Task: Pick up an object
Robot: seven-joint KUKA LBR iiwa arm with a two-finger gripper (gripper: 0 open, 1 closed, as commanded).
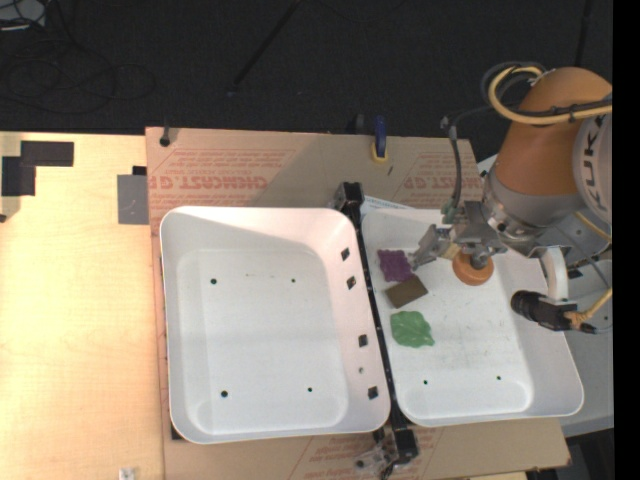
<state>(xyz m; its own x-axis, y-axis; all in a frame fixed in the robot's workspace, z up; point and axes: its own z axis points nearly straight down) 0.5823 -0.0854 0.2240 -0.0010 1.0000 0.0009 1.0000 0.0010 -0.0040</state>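
The right bin (540,393) holds a purple lump (394,264), a brown block (407,290) just below it, a green lump (411,329) nearer the front, and an orange round piece (472,270). My gripper (456,246) hangs low over the bin's back part, between the purple lump and the orange piece. It sits just above and left of the orange piece, which is partly hidden under the wrist. Nothing shows held in it.
The left bin (200,268) lies beside the right one, with a black divider (366,308) between them. Cardboard (250,173) lies under both bins. The arm's orange band (545,138) looms over the right bin's far right corner.
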